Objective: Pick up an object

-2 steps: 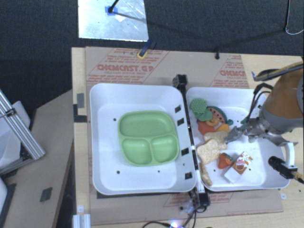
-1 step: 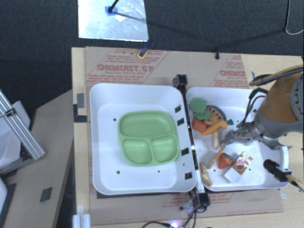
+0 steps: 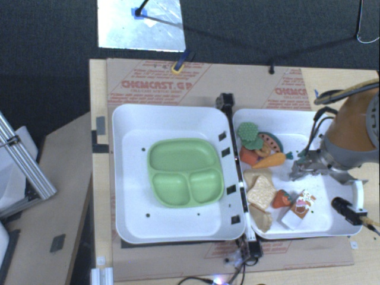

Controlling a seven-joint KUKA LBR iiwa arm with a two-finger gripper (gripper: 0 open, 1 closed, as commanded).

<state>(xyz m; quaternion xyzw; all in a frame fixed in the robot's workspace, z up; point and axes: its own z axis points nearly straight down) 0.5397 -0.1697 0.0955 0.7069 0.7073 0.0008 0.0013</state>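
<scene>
Green is the loudest thing below me: the tray (image 3: 181,173), three compartments, lying flat in the middle of the left bin (image 3: 127,159). I take it as my mark for everything else.

My gripper (image 3: 301,170) hangs well to the right of the tray, over the right bin (image 3: 341,221), with my grey wrist and its orange band reaching in from further right. My fingers point down toward the white floor and look drawn close together, a narrow stance, with nothing between them that I can make out; they are small and dim, so I would not swear to the gap.

The things to pick from all lie between the tray and my gripper, on the far side of the divider where the two bins meet. Nearest the tray's upper right corner is a broccoli (image 3: 249,133), with a melon slice (image 3: 270,142) touching it on the side away from the tray. Just below those lies a carrot (image 3: 270,160), its tip pointing toward my fingers, near them but apart. Level with the tray's lower compartments sits the bread (image 3: 259,190), a second pale piece below it, then a small red piece (image 3: 281,199) and a carton (image 3: 298,209), which lies just below my gripper.
</scene>
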